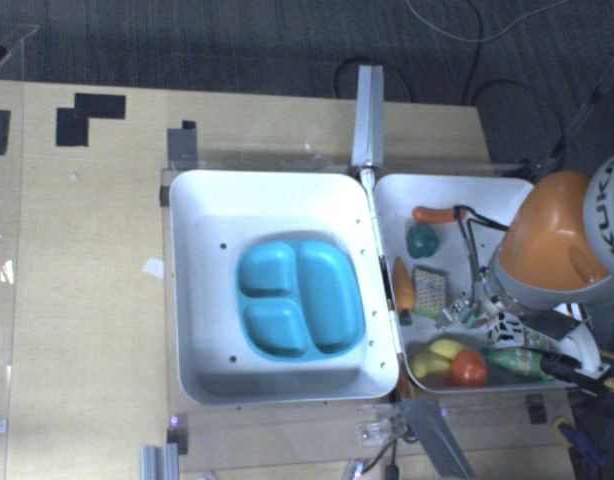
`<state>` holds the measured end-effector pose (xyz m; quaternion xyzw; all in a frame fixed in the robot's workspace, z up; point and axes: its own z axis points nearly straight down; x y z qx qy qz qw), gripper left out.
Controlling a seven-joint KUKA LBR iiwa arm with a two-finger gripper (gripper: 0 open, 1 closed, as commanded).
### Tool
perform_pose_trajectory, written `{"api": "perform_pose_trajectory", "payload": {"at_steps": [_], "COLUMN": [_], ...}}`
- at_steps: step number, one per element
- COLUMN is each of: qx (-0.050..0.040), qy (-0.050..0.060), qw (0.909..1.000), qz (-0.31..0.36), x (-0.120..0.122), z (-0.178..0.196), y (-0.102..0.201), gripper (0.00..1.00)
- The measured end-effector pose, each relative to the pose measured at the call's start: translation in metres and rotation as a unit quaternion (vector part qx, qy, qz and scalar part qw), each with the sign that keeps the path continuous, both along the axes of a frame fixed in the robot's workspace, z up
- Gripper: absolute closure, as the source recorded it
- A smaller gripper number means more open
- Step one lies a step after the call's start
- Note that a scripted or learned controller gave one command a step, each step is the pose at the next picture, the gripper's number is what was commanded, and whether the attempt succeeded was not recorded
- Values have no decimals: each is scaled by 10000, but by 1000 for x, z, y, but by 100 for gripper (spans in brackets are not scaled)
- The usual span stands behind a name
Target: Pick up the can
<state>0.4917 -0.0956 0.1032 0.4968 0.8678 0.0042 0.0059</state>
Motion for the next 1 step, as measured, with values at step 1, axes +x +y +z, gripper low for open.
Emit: {"api": "perform_pose_trajectory", "payload": {"at_steps": [1], "qx": [-12], "qy": [31], "qw": [9990], "qz": [441], "x": [54], "z": [83], "y": [34], "gripper": [100]}}
